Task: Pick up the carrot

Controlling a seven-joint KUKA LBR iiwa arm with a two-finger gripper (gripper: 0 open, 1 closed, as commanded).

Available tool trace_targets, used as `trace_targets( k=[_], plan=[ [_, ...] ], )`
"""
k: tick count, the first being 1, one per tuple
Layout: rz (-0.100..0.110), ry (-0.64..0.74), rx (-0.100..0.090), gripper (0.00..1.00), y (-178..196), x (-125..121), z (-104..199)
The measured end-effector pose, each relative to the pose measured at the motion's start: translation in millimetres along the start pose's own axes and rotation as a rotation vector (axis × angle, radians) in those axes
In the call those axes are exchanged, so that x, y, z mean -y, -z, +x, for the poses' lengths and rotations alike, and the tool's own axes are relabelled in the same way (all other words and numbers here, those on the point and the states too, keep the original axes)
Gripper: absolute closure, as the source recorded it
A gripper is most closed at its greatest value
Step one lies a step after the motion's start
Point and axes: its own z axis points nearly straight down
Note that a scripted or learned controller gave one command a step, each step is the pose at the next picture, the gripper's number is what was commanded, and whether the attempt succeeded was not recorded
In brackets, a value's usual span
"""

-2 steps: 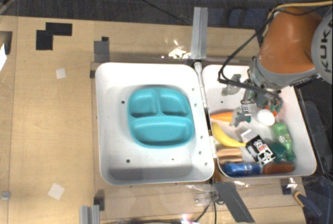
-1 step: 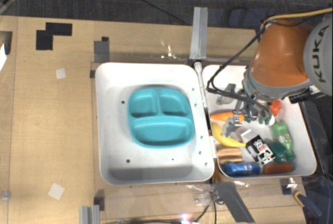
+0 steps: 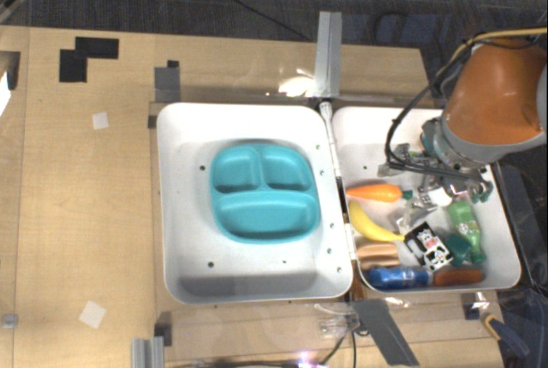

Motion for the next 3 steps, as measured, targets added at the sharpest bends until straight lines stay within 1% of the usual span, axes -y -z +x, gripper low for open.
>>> trace_targets(
  k=[1, 2, 3],
  plan=[
    [0.004, 0.063, 0.009, 0.00, 109.4, 32.5, -53.9],
    [0.000, 0.103, 0.003, 0.00, 107.0, 70.4, -105.5],
    [0.000, -0.121, 0.000, 0.00, 56.2, 116.4, -93.3]
  ],
)
